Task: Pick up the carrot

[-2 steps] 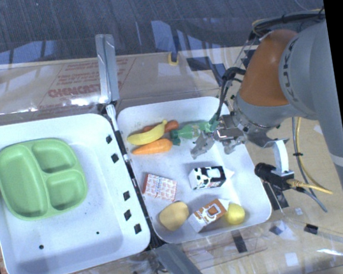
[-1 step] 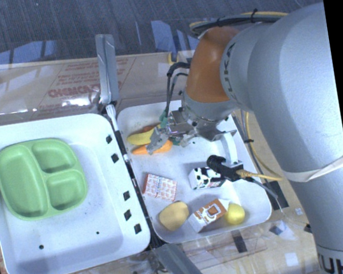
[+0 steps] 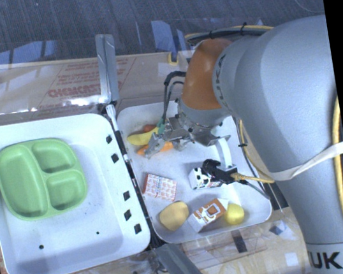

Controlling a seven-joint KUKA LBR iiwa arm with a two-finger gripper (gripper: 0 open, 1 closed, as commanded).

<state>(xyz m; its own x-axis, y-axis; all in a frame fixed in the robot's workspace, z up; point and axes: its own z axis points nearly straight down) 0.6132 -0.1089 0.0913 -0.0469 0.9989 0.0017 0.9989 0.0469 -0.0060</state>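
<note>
Gripper [image 3: 159, 141] hovers low beside the banana [image 3: 139, 138]; its state I cannot tell. Orange carrot [image 3: 166, 145] peeks out just right of that banana. Likely light, stiff, smooth: take it mid-length.

Right bin [image 3: 255, 211]: far end crowded by the arm [image 3: 267, 86] and a banana [image 3: 139, 138]. Near end blocked by potato [image 3: 173, 215], carton [image 3: 208, 215] and lemon [image 3: 235, 214]. Open floor lies mid-bin, right of the red-patterned packet [image 3: 159, 187].
</note>
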